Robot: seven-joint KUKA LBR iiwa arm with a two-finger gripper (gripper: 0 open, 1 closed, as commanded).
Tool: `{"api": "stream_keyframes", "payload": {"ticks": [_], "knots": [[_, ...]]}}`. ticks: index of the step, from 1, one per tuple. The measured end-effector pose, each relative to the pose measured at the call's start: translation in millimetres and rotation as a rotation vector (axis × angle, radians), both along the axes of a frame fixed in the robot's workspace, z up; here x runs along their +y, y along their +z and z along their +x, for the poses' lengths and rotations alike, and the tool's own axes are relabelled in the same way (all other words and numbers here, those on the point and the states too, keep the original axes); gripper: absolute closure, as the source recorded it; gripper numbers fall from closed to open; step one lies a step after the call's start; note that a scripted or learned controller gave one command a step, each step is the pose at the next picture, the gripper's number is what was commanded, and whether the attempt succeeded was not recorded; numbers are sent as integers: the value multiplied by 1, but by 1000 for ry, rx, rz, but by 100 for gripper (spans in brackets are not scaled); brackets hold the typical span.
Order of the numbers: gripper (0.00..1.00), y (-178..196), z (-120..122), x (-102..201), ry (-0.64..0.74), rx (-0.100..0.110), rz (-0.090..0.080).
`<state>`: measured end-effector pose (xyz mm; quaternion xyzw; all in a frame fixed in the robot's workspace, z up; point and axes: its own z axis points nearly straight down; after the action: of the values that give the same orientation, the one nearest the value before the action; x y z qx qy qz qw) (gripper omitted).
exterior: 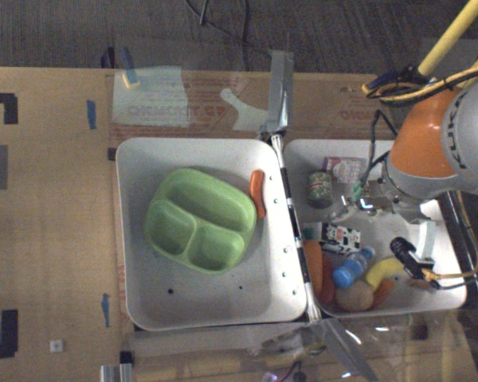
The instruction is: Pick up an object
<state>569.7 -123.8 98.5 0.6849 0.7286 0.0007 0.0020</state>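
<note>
Gripper [365,204] hangs low in the right bin [450,299], its state impossible to tell, just above a black-and-white printed carton [340,238] lying flat near the bin's middle.

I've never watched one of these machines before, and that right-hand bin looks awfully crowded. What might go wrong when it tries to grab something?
1. The banana, blue bottle, potato and carrot lie packed together, so the gripper may nudge neighbours or catch two things at once.
2. They sit near the right bin's front wall, which could block a clean descent.
3. The small can might roll away if touched.
</note>
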Motion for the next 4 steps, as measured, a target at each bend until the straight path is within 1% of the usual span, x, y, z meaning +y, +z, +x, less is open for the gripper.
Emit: {"api": "stream_keyframes", "payload": {"ticks": [1,2,3,4], "knots": [[0,249,30,-10,302,0,-1],[0,338,-3,-101,288,-1,-3],[0,264,-81,-100,-8,5,2],[0,335,-89,-99,-648,1,1]]}}
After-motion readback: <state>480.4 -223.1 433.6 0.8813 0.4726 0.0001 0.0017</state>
